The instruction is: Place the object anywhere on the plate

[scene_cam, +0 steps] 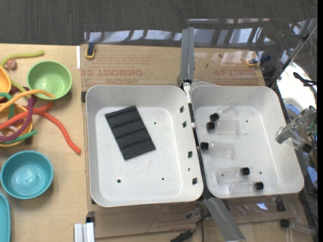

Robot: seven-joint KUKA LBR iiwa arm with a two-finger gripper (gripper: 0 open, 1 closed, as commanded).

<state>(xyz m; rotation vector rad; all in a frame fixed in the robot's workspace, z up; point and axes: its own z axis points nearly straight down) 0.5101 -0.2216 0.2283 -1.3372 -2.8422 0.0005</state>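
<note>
Vials (pixel 234 174), 5, clear with black caps, scattered in right bin (pixel 275 105): light, slick, brittle; I judge mid-body the best hold. Plate (pixel 129 132), dark ribbed, in left bin (pixel 96 135). My hand (pixel 295 130) hovers at right rim; its opening I cannot tell.

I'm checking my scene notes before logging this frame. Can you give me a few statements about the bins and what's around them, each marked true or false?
1. A black ribbed plate lies in the left bin. True.
2. Clear vials with black caps lie in the right bin. True.
3. A vial rests on the plate. False: every vial is in the right bin, apart from the plate.
4. The tool hangs over the left bin. False: it is at the right bin's right edge.
5. The green bowl sits in the left bin. False: it stands on the wooden bench to the left of the bins.
</note>
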